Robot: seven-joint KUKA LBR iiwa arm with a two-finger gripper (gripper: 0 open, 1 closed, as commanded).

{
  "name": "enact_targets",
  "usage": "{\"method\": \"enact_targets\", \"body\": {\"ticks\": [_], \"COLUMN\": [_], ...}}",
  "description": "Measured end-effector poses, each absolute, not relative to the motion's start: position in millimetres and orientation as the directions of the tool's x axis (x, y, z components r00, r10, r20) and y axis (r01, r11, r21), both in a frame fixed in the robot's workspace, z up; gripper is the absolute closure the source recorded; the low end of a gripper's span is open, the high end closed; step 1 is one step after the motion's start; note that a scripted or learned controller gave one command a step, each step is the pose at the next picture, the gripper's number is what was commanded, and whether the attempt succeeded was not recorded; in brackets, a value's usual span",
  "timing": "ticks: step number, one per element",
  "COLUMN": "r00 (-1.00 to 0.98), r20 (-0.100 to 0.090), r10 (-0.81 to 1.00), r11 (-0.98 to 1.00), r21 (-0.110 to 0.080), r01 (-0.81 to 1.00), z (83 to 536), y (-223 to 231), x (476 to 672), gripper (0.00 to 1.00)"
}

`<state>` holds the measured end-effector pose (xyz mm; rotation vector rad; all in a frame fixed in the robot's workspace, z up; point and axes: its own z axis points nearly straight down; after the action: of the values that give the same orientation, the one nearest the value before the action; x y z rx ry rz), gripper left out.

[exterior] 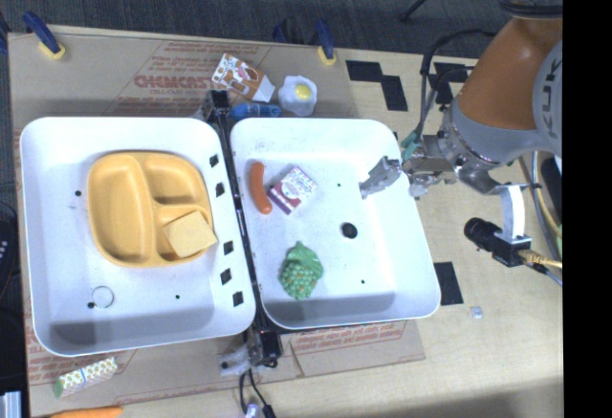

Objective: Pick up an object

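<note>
Cardboard-topped counter (382, 57) below, my claw (379, 177), grip state unreadable, hovers over the right bin (406, 258); I should centre above the green object (300, 271) before descending.

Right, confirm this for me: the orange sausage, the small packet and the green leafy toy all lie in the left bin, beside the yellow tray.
Wrong on the bin. The camera view shows the orange sausage, the small packet and the green leafy toy in the right bin. The yellow tray sits in the left bin, so they are not beside it.
</note>
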<state>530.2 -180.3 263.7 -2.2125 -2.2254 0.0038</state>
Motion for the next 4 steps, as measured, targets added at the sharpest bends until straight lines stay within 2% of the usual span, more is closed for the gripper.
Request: {"method": "enact_targets", "body": {"ticks": [1,2,3,4], "r00": [-0.225,-0.158,-0.180,-0.185], "r20": [0.003,0.000,0.000,-0.001], "r10": [0.974,0.987,0.984,0.983], "r11": [0.225,0.158,0.180,0.185], "r21": [-0.005,-0.004,-0.001,-0.003], "r01": [0.974,0.987,0.984,0.983], "z": [155,98,92,102], "y": [-148,-115,-97,-97], "x": [555.4,601.6,616.1,616.2], "gripper": [0.00,0.00,0.00,1.00]}}
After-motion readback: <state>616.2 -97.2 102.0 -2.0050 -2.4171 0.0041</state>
